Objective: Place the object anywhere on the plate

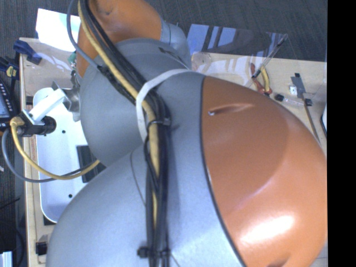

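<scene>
Fingers spread or pressed together, I cannot tell. The arm (222, 166) covers most of the bin (55, 154) at left, hiding where the object lies. Best to lower slowly, centred over the plate.

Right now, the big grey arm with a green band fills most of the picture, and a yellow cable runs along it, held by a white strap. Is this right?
Not quite: the band on the big grey arm is orange, not green. The camera view shows this. The rest holds: the arm fills most of the picture, and a yellow cable runs along it, held by a white strap.
</scene>
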Controlling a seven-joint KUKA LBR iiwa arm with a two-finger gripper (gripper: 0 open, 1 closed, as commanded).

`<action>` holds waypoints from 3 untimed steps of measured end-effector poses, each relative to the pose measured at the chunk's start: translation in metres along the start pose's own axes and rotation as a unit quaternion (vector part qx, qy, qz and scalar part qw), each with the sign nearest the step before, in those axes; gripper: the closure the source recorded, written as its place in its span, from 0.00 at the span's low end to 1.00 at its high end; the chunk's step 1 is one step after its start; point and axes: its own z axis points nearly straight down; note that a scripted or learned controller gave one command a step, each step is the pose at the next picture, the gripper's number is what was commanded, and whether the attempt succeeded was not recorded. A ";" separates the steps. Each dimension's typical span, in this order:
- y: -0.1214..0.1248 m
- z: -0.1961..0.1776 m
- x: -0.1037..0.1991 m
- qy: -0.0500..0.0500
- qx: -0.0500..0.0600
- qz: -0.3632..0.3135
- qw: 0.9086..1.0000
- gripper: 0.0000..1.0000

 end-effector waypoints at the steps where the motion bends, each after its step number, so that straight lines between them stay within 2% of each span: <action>1: -0.026 0.007 -0.058 -0.001 0.000 -0.201 0.980 1.00; 2: -0.003 -0.059 -0.068 0.001 -0.001 -0.458 0.889 1.00; 3: 0.027 -0.033 -0.067 -0.001 0.000 -0.317 0.949 1.00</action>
